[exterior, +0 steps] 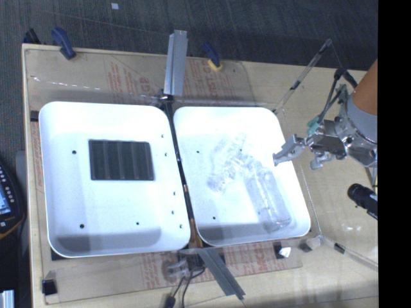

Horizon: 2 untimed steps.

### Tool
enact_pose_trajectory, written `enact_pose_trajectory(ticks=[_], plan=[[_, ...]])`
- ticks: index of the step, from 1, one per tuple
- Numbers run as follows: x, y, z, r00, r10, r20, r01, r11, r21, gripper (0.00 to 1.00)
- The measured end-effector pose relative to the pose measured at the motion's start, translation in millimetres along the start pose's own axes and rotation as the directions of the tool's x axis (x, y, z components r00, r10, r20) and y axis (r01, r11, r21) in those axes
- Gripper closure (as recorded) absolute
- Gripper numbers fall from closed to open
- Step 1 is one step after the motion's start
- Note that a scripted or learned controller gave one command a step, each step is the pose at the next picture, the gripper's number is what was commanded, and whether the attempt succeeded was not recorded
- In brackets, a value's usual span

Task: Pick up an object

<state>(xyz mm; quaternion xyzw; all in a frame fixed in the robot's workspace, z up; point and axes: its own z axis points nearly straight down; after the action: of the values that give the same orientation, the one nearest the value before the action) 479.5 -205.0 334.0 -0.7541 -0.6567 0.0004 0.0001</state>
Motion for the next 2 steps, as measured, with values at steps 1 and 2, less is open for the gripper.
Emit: enact_pose_trajectory(ticks=[1,2], plan=[[40,-7,11,0.942,0.337,-0.001,-0.337,0.942,0.002,0.0],[1,-3,10,0.962,0.273,0.0,-0.273,0.962,-0.001,0.0]])
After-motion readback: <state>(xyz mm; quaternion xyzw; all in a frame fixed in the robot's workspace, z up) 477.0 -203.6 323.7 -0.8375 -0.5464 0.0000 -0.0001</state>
